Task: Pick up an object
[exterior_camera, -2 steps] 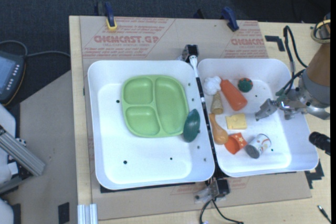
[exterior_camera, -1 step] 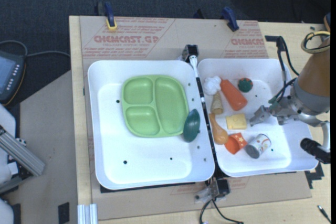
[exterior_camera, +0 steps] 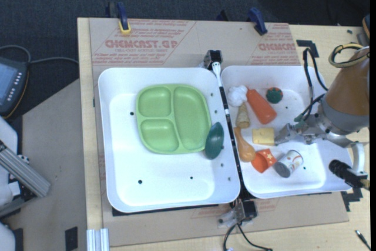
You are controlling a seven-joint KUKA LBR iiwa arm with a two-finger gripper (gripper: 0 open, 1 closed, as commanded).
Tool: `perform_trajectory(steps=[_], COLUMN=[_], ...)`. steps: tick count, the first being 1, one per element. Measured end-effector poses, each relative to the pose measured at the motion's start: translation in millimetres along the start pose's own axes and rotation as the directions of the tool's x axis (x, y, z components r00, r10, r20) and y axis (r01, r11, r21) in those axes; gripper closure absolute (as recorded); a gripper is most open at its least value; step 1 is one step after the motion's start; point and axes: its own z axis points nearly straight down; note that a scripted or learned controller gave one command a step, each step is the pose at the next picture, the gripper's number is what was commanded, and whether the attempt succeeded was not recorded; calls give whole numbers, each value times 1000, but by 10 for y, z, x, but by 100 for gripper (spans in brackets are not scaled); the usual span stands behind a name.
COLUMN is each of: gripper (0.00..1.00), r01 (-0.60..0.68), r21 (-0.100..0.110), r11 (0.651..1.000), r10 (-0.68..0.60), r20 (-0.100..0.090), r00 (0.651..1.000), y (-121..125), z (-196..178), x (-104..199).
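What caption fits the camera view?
Arm's hand low in the right bin beside a yellow block; green divided plate in the left bin.

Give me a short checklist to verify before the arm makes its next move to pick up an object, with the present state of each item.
1. Gripper is over the right bin: ok.
2. Objects are within reach near it, the yellow block and the grey can: ok.
3. Nothing is between the fingers yet: ok.
4. Target stands apart from neighbours: not ok, the yellow block sits close to the orange bottle and the red object.
5. Cables at the bin's right rim stay away from the arm's path: cannot tell.
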Motion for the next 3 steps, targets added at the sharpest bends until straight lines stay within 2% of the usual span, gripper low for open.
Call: perform_trajectory(steps=[1, 2, 3], gripper=[100, 100, 100], r01=[0, 0, 1], r21=[-4, -10, -10], r11=[1000, 1000, 1000], r10=[0, 0, -1], r20=[2, 5, 5], r00=[1000, 1000, 1000], y=[7, 13, -45], z=[-119, -721, -1316], x=[-4, -97, -50])
